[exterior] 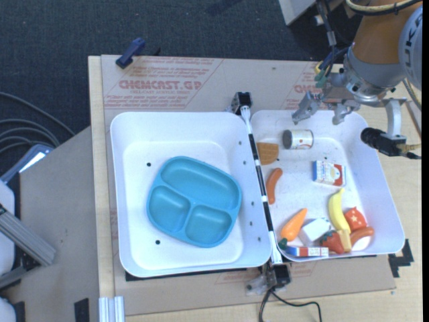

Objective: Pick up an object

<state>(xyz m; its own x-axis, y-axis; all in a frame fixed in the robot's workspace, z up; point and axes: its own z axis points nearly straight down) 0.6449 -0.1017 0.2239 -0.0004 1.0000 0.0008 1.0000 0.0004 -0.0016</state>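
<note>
Nothing was yet lifted: my gripper [323,111] hung with fingers apart and bare above the far rim of the right bin [385,180]. The nearest candidate, a small can [297,139], lay just below it. Open floor surrounded the can; the toys crowded the near corner.

Even, bright overhead light; white bins [127,180] near glare, soft short shadows; slight overall softness, dark floor upper left underexposed.
</note>
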